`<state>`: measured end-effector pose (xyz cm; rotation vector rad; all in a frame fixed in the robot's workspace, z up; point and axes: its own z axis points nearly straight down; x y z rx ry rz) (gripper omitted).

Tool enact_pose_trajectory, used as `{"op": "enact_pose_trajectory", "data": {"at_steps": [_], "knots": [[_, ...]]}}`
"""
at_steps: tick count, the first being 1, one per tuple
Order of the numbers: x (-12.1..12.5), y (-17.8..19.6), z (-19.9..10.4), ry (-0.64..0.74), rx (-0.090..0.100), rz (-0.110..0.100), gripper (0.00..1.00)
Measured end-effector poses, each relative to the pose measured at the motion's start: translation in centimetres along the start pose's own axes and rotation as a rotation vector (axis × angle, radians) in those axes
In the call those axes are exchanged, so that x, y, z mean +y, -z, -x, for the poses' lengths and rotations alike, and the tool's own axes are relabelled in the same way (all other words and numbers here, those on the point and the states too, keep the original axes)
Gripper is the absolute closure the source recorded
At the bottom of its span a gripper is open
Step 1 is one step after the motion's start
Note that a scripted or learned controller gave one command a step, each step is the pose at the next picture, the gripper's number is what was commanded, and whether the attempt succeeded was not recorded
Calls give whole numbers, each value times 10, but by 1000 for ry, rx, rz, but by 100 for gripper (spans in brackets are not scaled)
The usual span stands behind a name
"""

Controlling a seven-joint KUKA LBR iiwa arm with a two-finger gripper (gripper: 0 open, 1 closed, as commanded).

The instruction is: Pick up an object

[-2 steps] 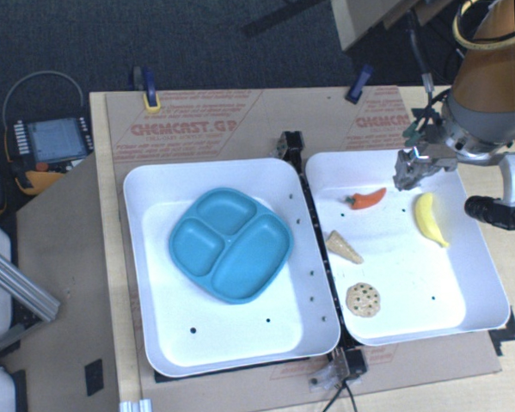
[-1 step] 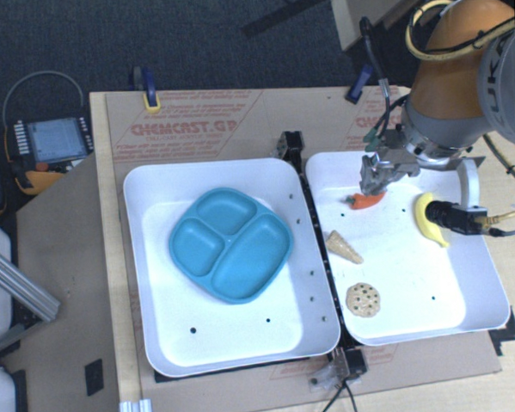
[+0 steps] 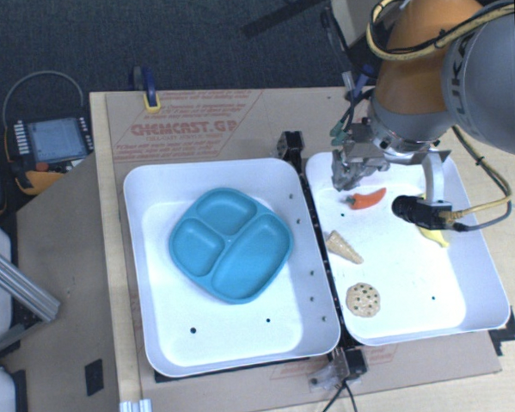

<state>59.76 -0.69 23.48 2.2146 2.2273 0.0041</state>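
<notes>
Looking down at a slant on a bench [image 3: 113, 251] that carries two shallow white bins side by side. A grey robot arm [image 3: 490, 51] with an orange band [image 3: 425, 41] reaches in from the right and hangs over the far part of the right bin [image 3: 469, 302]. Its end effector [image 3: 352, 177] points down into that bin, just above and to the left of a small orange carrot-like piece [image 3: 369, 198]; the tips are very near the piece, and whether they touch it or how wide they stand cannot be told. Nearer the camera in the same bin lie a pale cone [image 3: 343, 247] and, below it, a round speckled cookie [image 3: 362, 299], apart from each other. A yellow item [image 3: 435, 235], partly hidden by a black part of the arm's tooling, lies toward the bin's right side. The left bin [image 3: 161, 335] holds a blue divided plate [image 3: 231, 243] with three compartments, lying flat near its middle.
</notes>
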Motion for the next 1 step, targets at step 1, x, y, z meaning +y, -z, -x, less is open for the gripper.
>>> {"op": "enact_pose_trajectory", "data": {"at_steps": [1], "knots": [[4, -5, -45, 0, 0, -1, 100]]}}
